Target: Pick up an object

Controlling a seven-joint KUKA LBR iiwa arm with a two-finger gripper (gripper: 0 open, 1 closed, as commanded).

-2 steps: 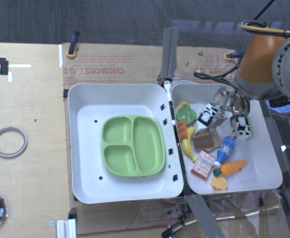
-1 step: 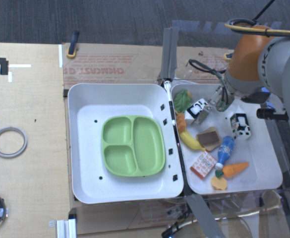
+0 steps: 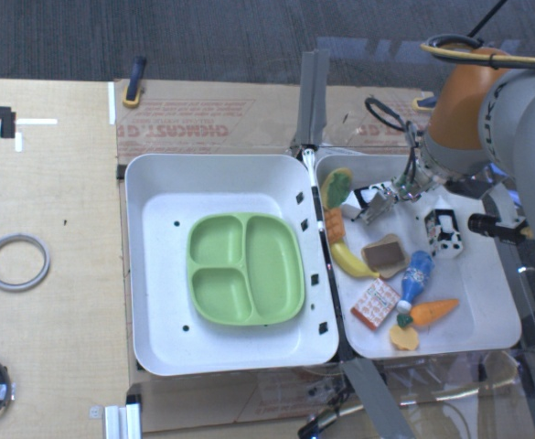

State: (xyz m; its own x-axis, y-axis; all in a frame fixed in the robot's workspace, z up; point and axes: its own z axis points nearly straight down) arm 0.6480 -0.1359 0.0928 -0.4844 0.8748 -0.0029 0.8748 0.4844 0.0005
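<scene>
Claw: the claw (image 3: 379,206) hangs low over the rear of the right bin (image 3: 473,277), toward that bin's left half. I cannot tell whether it is wide or narrow.
Arm: the arm (image 3: 464,108) comes in over the bin's far right corner.
Nearest thing: a brown block (image 3: 384,254) lies just in front of the claw, not touching it.
Beside it: a banana (image 3: 351,261) touches the block's left edge and runs along the wall between the bins.
Left of the claw: an orange piece (image 3: 334,225) and, behind it, a green piece (image 3: 337,187) both sit against that same wall.
Right of the claw: a black-and-white piece (image 3: 444,231) sits near, with bare floor between them.
Front of the bin: a blue bottle (image 3: 415,277), a carrot (image 3: 429,312), a yellow piece (image 3: 404,337) and a red-and-white box (image 3: 374,304) crowd together.
Open room: the right-hand strip of the right bin's floor is bare, and so is the patch around the black-and-white piece.
Count: nine things in the right bin, one of each.
Left bin: the left bin (image 3: 157,245) bears one green divided plate (image 3: 249,268), set centrally with white floor all round it.
Bench: on the bench (image 3: 57,181), well to the left, lies one grey ring (image 3: 16,262).
</scene>
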